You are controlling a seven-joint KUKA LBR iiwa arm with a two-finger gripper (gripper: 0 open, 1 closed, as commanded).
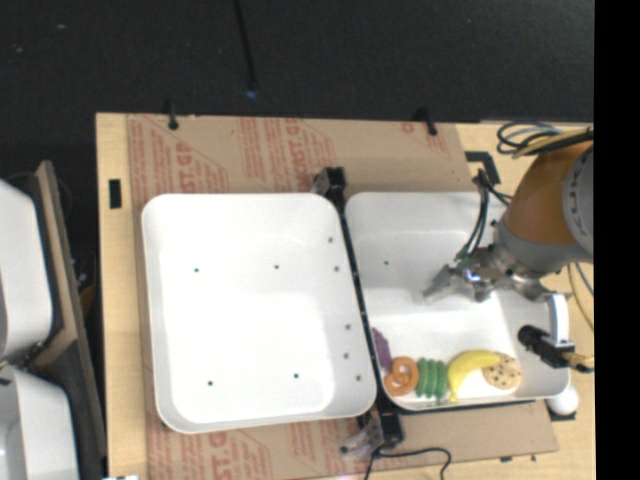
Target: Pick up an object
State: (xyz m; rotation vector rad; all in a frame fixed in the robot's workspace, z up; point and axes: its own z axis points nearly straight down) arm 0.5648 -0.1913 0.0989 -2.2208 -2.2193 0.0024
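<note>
Objs sit along the near edge of the right bin [420, 218]: orange ring [402, 376], green ribbed piece [433, 378], banana [472, 366], cookie [500, 373], w/ a purple bit [381, 346] by the divider. End effector [450, 281] is above mid-bin, well apart from them, fingers spread, nothing between. Left bin [160, 228] beside it on desk [120, 158].

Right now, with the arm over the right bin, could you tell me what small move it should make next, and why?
Probably shift the gripper toward the near wall of the right bin and then lower it. It sits above bare floor, while the banana, cookie, green piece and orange ring all lie in a row along that wall.
</note>
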